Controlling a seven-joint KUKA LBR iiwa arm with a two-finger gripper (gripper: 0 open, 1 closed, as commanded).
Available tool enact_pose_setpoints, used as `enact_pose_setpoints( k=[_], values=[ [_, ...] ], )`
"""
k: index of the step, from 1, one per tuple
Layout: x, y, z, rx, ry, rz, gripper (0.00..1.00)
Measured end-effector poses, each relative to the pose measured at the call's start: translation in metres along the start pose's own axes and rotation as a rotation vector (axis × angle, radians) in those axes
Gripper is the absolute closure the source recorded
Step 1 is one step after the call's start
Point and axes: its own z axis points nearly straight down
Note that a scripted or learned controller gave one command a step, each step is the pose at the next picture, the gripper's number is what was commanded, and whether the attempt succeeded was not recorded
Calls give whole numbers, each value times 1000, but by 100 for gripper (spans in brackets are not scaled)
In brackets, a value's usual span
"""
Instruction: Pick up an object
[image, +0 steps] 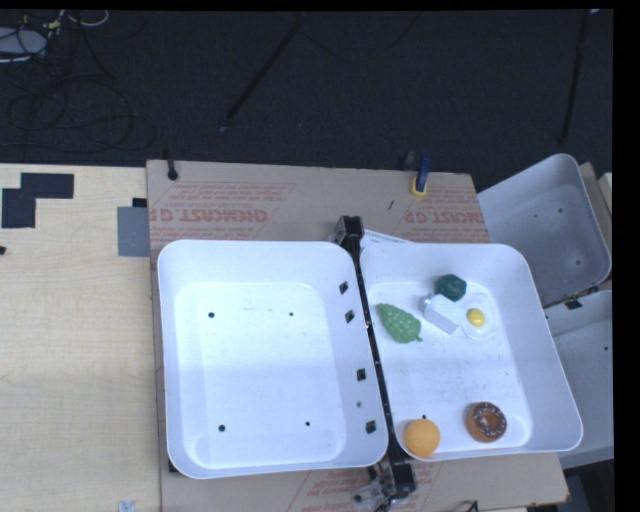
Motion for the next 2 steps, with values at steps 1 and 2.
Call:
enact_pose_setpoints(
  k=[1, 2],
  values=[
    [21, 2, -20, 4, 2, 0, 0],
    [21, 3, -29, 8, 1, -4, 100]
  ],
)
